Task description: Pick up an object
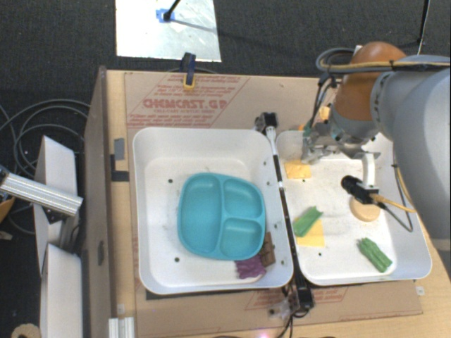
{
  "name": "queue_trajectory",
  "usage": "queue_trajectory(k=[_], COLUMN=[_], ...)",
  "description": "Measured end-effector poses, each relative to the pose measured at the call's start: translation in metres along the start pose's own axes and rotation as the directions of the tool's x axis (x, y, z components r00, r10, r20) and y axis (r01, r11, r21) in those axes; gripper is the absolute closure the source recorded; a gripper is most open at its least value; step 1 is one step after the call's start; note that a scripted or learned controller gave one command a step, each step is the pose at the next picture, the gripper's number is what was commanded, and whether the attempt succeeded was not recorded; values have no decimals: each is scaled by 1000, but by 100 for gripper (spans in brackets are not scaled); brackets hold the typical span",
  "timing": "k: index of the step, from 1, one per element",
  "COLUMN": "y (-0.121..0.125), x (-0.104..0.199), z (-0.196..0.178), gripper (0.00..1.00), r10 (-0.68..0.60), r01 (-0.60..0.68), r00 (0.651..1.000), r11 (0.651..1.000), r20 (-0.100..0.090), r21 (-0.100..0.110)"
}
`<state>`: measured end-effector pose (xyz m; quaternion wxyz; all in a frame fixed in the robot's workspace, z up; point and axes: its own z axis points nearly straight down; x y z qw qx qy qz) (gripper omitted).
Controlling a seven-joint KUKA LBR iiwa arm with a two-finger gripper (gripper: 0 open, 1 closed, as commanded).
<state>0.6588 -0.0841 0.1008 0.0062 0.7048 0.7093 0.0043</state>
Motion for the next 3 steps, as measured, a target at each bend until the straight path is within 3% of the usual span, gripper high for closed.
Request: queue_trajectory(k=[1,2,3], y=[-1,-66,13], x=[0,-12,-8], z=[2,17,15], gripper=[0,0,0], r10=[0,8,0], r01=[0,-8,0], r00=[1000,1000,1000], r11=[1000,1000,1000], r20=[-1,-3,-1], r21=[4,21,5])
